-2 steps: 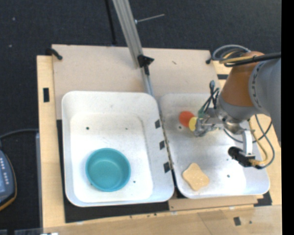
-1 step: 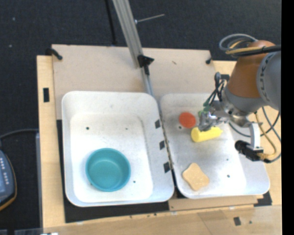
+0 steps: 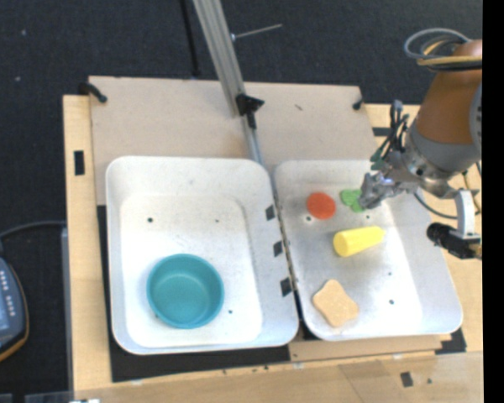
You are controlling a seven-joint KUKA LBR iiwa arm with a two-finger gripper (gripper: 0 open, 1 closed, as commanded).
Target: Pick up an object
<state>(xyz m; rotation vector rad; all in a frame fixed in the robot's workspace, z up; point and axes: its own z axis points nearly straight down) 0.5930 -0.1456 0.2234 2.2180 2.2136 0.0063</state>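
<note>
A round teal plastic bowl (image 3: 185, 290) sits at the near edge of the left shallow white bin (image 3: 134, 183) on the pale wooden bench (image 3: 168, 116), apart from everything else, while the right shallow white bin (image 3: 420, 292) holds four small pieces. Reading across that bin: a flat orange-red round disc (image 3: 322, 206) lies toward its far edge; a tan, bread-shaped foam block (image 3: 335, 303) rests near its near edge; a yellow cylinder-shaped block (image 3: 358, 241) lies on its side around the middle; and a small green piece (image 3: 350, 197), partly hidden, lies near the far edge just beside the disc. The grey arm with its orange band reaches in from the right, its end effector (image 3: 375, 193) lowered over the far part of the right bin, right at the green piece and apparently touching or overlapping it. Whether the end effector is released or clenched cannot be told from this angle, and nothing can be seen held in it. The step in hand looks like the descent and approach to a grasp, with the green piece the likely target and the pick not yet made. The next move would call for settling squarely over that low, small piece, closing firmly, then lifting straight up clear of the neighbouring disc.
</note>
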